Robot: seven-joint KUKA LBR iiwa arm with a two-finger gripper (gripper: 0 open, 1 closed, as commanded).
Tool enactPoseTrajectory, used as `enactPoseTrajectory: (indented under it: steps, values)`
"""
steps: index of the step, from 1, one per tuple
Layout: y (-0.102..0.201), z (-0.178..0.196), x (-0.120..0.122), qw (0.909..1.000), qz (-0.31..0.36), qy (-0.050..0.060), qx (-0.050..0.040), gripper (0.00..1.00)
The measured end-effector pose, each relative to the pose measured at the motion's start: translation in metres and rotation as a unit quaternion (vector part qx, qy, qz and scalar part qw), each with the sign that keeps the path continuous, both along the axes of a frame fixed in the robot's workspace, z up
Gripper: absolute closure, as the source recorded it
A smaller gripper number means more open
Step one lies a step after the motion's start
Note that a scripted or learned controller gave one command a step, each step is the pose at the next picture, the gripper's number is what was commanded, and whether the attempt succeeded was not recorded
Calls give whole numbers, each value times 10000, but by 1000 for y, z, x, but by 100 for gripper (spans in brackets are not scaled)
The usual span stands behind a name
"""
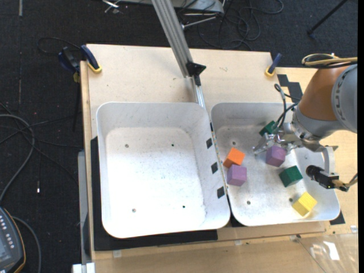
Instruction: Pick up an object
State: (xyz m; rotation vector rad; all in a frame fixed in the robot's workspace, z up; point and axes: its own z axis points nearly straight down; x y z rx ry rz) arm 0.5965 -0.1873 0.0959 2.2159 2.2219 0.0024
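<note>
The tool hangs low in the right bin, near its far right wall, with most of the open floor lying to its left and toward the near rim; whether it is apart or together I cannot tell. A purple cube sits right at the tool. Counted, the bin holds two purple cubes, the second further left, an orange cube beside that, one green and one yellow nearer the front rim.

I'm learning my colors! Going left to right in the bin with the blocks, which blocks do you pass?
Orange block → purple block → second purple block by the gripper → green block → yellow block.
</note>
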Motion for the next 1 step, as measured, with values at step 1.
enactPoseTrajectory:
  steps: [1]
  values:
    - [5,1,-26,10000,-20,10,-2,0]
